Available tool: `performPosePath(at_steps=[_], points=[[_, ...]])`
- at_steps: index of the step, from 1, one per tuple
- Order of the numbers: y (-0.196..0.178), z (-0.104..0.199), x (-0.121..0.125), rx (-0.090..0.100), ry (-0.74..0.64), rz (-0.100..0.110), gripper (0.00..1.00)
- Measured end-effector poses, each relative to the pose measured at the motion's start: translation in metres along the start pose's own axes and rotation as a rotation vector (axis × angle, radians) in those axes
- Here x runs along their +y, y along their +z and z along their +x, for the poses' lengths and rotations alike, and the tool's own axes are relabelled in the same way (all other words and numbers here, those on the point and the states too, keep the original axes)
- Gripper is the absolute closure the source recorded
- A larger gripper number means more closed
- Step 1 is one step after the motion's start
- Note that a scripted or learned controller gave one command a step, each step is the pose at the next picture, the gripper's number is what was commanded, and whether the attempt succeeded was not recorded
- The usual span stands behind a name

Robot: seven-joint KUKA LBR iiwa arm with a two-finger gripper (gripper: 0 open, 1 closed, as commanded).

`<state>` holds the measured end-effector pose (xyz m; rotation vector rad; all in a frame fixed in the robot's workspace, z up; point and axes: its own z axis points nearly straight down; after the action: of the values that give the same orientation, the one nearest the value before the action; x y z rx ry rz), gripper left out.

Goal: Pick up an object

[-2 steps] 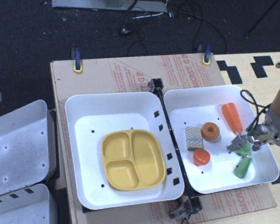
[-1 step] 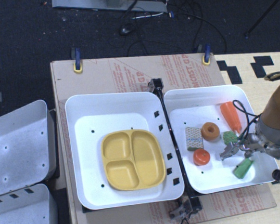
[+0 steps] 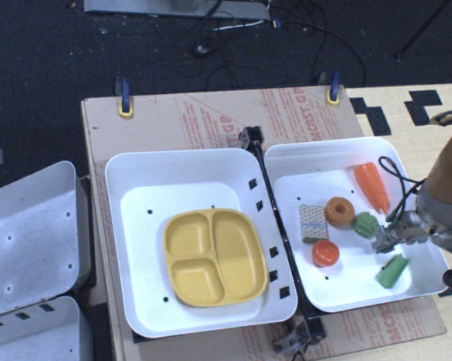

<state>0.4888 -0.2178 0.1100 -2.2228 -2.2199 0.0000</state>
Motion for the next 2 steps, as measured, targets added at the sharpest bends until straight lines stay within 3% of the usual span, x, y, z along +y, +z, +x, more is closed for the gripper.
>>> performPosePath(at_steps=[2], points=[[-0.106, 0.005, -0.010, -0.002, -0.004, -0.005, 1.00]])
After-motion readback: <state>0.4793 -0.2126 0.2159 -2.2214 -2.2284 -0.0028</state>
